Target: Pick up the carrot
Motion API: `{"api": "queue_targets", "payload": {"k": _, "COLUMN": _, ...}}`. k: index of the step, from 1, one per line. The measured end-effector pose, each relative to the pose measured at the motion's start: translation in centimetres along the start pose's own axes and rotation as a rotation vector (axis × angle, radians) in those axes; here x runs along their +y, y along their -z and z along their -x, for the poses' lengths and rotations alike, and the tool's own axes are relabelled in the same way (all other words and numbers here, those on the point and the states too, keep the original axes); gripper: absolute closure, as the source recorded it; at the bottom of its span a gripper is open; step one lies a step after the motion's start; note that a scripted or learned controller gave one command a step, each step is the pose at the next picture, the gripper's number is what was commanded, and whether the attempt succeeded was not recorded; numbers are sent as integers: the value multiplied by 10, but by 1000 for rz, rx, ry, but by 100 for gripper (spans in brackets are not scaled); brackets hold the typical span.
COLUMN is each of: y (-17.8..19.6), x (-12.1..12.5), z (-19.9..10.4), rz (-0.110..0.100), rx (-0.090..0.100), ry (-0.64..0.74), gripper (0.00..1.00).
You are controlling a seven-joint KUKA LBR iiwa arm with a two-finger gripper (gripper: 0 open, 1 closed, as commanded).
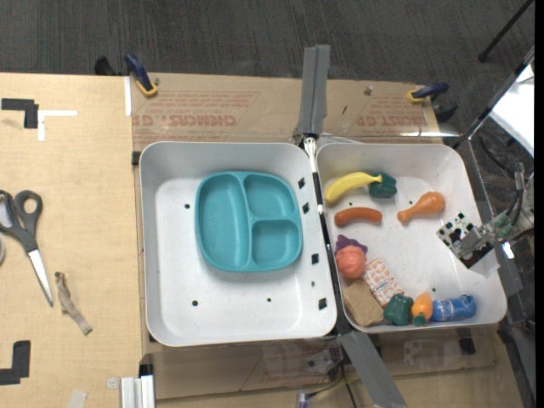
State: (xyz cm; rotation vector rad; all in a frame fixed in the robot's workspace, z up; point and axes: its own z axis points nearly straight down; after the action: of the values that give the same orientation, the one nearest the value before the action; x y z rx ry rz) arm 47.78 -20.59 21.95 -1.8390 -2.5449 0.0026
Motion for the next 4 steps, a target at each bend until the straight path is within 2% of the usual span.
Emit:
{"api": "queue_targets", "payload": {"k": 1, "y": 8, "x": 1, "z": 0, "rz": -1, "rx": -1, "ry": 4, "gripper": 100}}
{"api": "queue_targets", "payload": {"k": 2, "y": -9, "x": 10, "z": -31, "rz": 0, "rx": 1, "ry": -80, "gripper": 100}}
{"api": "queue_targets", "payload": {"k": 3, "y": 99, "x": -5, "z": 15, "rz": 1, "rx": -2, "ry": -49, "gripper": 100}}
{"api": "queue_targets", "payload": {"k": 4, "y": 4, "x": 6, "z": -12, "rz": 1, "rx": 0, "ry": 9, "gripper": 100}}
